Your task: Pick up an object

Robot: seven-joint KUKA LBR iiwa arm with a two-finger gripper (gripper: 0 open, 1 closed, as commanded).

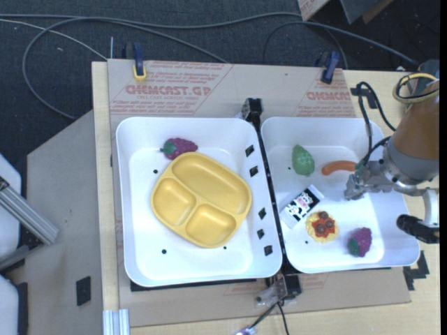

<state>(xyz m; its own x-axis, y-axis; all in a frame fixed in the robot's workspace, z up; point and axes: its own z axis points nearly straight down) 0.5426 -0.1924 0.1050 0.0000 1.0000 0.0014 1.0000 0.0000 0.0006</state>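
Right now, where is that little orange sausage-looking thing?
The orange sausage lies in the right bin, toward its far side, between the green toy and the pincer.

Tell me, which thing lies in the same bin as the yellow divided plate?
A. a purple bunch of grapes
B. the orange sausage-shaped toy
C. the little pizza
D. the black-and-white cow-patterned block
A: a purple bunch of grapes lies at the upper edge of the yellow divided plate in the left bin.
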